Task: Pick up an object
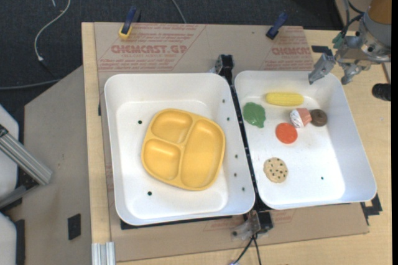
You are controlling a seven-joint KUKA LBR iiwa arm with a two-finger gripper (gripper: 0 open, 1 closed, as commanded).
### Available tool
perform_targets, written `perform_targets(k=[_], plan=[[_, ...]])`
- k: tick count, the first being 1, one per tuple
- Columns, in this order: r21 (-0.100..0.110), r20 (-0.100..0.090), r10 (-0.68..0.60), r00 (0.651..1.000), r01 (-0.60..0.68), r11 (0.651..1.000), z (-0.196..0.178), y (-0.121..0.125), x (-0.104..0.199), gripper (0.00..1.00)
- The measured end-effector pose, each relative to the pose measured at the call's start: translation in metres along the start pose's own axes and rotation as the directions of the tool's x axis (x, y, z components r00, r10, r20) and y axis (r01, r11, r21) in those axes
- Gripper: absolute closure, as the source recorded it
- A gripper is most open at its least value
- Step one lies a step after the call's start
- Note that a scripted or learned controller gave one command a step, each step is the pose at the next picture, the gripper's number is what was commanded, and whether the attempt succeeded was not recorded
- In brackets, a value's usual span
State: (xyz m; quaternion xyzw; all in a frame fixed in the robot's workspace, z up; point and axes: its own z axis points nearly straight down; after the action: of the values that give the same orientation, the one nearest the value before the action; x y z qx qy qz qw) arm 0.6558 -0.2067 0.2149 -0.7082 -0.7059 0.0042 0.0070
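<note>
In the right bin (348, 164) lie a yellow corn cob (284, 98), a green leafy piece (254, 114), a red-orange disc (286, 133), a small white and pink piece (300, 117), a brown doughnut (318, 117) and a chocolate-chip cookie (275, 169). My gripper (336, 69) hangs over the bin's far right corner, above and to the right of the corn cob. Its two fingers stand apart with nothing between them.
The left bin (124, 133) holds a yellow divided plate (183, 148). Blue clamps (129, 21) (276, 25) pin the cardboard at the bench's back edge. Cables and a cardboard box sit beyond the bench on dark carpet.
</note>
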Motion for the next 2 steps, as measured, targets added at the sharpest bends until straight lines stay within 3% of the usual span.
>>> perform_targets(k=[1, 2], plan=[[-0.015, 0.004, -0.004, 1.0, 0.004, 1.0, -0.01, 0.003, 0.001, 0.0], [-0.01, 0.002, -0.004, 1.0, 0.004, 1.0, 0.049, -0.004, 0.006, 0.0]])
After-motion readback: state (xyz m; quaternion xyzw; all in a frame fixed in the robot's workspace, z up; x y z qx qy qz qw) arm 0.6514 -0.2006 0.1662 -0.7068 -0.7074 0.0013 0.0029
